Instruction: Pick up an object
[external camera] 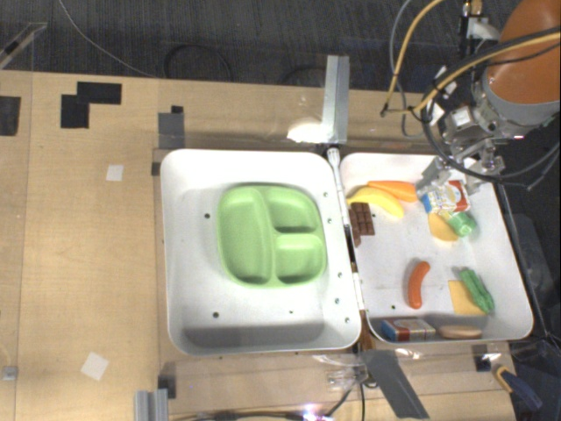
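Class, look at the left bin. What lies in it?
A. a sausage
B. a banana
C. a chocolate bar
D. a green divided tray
D: the green divided tray sits in the middle of the left bin; the food items lie in the right bin.

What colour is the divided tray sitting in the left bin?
Light green: the divided tray shows plainly in the camera view, lying in the white left bin.
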You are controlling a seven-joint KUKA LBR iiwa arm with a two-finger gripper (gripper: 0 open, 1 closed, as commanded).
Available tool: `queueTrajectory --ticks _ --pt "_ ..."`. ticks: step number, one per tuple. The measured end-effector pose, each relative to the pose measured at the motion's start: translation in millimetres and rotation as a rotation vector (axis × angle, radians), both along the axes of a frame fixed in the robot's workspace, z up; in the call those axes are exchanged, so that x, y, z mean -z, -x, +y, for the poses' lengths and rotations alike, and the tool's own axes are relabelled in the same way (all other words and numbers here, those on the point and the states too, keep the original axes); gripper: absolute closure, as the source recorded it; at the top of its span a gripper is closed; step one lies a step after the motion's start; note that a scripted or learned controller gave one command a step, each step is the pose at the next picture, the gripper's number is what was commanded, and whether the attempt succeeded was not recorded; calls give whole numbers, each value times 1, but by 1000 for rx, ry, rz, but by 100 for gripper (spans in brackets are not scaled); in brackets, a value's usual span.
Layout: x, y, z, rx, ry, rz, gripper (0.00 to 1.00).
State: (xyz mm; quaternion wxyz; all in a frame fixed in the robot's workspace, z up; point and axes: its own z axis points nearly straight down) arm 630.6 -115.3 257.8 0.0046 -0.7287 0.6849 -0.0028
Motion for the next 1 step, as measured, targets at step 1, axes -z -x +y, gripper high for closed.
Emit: queueTrajectory --ticks 1 --pt "-9 -1 0 3 -3 -1 100"
